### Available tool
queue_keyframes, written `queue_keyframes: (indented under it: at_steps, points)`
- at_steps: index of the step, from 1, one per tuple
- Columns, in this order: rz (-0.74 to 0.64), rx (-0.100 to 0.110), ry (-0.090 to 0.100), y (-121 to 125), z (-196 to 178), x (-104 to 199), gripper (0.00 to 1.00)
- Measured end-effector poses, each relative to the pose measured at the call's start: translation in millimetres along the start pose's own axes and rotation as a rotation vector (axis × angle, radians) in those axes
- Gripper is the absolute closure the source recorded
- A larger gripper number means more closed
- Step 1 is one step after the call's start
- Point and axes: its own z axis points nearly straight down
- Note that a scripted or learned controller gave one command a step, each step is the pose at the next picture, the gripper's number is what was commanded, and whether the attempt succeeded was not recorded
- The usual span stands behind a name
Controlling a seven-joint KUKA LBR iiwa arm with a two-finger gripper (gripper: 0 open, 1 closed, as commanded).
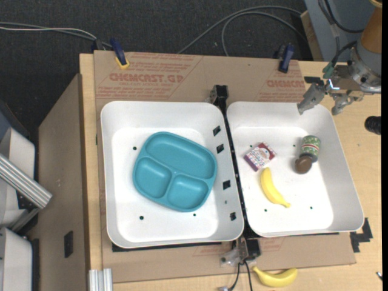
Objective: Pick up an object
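Open floor across right bin (pixel 339 211), save banana (pixel 273 188), packet (pixel 259 156), jar (pixel 307 154).

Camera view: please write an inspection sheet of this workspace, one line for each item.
Surface: cardboard-covered bench bearing left bin and right bin.
Job's things: banana, small packet, lying jar in the right bin.
Clutter: teal divided plate in the left bin; second banana at the bench's front edge.
Grippers: gripper open, above the right bin's far rim, holding nothing.
Cables: cables behind the bench.
Surroundings: dark floor.
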Motion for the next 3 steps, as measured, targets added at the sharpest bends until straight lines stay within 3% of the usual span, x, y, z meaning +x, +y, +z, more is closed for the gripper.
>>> queue_keyframes:
  at_steps: [3]
  points:
    - [0.000, 0.005, 0.002, 1.4, 130.4, 1.3, 0.00]
